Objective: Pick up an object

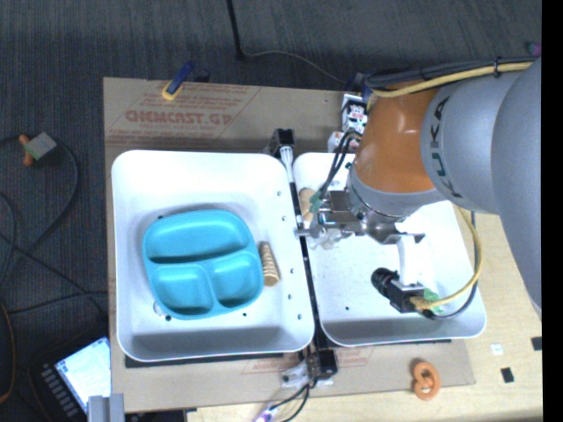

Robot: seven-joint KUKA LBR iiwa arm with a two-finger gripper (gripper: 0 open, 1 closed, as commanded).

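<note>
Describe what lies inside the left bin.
The left bin holds a blue divided tray with a small brown cylinder beside it; the bin floor under the tray is covered.

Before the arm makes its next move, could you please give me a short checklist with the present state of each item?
1. Target chosen in reach: a brown cork-like piece lies at the right bin's left wall, next to the wrist. Ok.
2. Gripper position: low over the right bin's left edge, near that piece. Ok.
3. Object between the fingers: hidden under the wrist. Cannot tell.
4. Clearance from the divider between the bins: wrist looks very close to it. Not ok.
5. Left bin contents: blue divided tray and a second cork-like piece beside it, both away from the arm. Ok.
</note>
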